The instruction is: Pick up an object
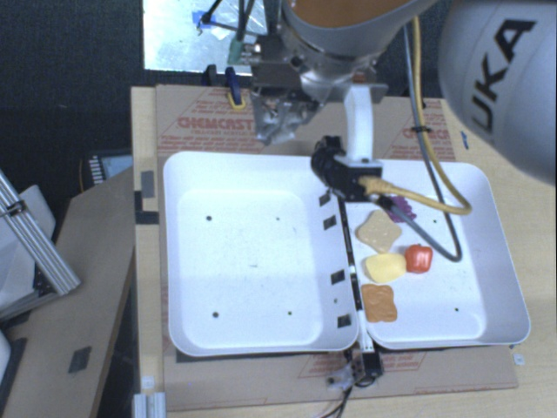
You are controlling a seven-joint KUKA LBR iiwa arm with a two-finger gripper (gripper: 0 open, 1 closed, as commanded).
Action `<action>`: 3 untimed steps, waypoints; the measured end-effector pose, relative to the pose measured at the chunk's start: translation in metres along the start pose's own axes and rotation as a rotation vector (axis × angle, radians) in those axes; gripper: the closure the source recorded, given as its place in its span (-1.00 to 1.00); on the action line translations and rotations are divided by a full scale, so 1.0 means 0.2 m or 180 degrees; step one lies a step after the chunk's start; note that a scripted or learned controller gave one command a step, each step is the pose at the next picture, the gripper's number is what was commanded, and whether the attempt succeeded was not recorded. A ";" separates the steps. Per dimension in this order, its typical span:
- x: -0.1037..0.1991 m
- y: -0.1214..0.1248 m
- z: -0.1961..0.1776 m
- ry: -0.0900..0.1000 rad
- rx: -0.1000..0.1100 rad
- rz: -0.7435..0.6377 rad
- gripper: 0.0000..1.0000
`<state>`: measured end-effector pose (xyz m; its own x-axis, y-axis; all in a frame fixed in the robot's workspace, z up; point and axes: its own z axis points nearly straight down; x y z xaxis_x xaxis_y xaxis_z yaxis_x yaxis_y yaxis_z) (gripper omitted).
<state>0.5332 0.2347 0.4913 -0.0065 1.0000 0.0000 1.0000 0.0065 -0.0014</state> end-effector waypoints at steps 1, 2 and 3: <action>0.00 -0.19 -0.23 0.0012 -0.0021 -0.0001 1.00; 0.00 -0.18 -0.22 0.0005 -0.0010 0.0003 -1.00; 0.00 -0.18 -0.27 0.0011 -0.0019 -0.0008 1.00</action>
<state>0.4975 0.2348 0.5463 -0.0091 1.0000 0.0034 0.9999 0.0091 0.0045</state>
